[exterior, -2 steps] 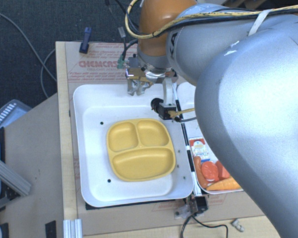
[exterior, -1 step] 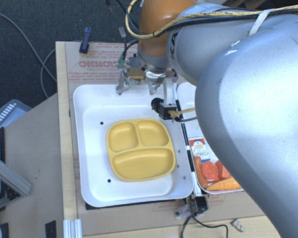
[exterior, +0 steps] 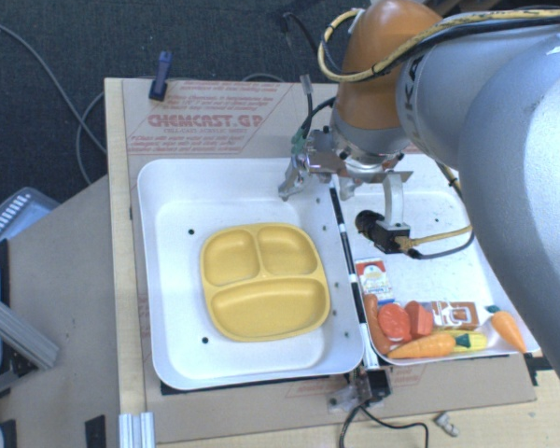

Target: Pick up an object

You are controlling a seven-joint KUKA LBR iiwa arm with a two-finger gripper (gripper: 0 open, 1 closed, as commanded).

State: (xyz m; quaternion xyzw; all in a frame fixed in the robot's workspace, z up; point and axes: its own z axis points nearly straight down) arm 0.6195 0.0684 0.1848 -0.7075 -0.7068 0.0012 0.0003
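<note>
Camera view has the claw [exterior: 329,181] hanging over the divider between the two bins, up at the far end, and honestly I can't tell if it's released or clenched. The left bin [exterior: 168,243] holds a yellow divided plate [exterior: 264,280]. The pickable stuff sits well apart from the claw, bunched at the near end of the right bin [exterior: 441,209]: red tomato [exterior: 393,321], carrot [exterior: 422,346], small carton [exterior: 373,278].

My brown bench [exterior: 215,119], printed with red lettering, carries a white bin [exterior: 168,203] at frame centre, a second bin [exterior: 441,215] just beside it on the right, and a small blue object [exterior: 160,76] at upper left.
</note>
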